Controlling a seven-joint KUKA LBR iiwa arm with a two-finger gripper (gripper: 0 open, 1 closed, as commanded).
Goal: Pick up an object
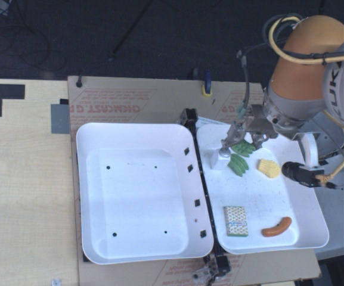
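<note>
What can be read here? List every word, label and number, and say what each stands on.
"CHEMCAST GP", upside down, in red, on the brown board.
Red print on the board's front edge: too blurred to read.
Letters on the arm: cut off, unreadable.
Label on the small box: too small to read.

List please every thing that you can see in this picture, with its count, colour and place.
bins: 2, white, side by side on the bench
green toy: 1, green, right bin, far part, beside the gripper
white piece: 1, white, right bin, left of the green toy
yellow block: 1, yellow, right bin, right of the green toy
box: 1, patterned, pale, right bin, near part
sausage: 1, orange-red, right bin, near right corner
gripper: 1, grey, over the right bin's far part
</note>
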